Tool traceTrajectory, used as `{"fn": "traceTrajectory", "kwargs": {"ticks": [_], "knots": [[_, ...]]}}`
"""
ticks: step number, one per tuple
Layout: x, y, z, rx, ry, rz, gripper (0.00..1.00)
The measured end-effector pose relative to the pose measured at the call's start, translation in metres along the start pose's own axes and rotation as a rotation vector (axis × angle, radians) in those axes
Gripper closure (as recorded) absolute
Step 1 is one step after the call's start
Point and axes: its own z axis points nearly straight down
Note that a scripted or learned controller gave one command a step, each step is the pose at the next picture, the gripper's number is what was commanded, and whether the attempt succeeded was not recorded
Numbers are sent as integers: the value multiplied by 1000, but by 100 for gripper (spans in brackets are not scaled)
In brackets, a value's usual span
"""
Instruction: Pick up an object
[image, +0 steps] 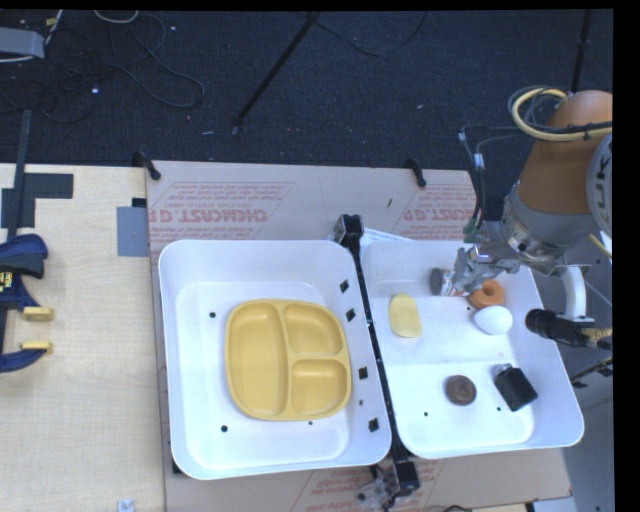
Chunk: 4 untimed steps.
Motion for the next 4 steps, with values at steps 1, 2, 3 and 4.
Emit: {"fn": "traceTrajectory", "kwargs": {"ticks": [1, 2, 3, 4], "knots": [[-1, 1, -51, -1, 0, -4, 100], [42, -3, -44, 5, 2, -6, 100], [84, -12, -39, 6, 1, -6, 100], [135, -26, -40, 6, 2, -7, 100]]}}
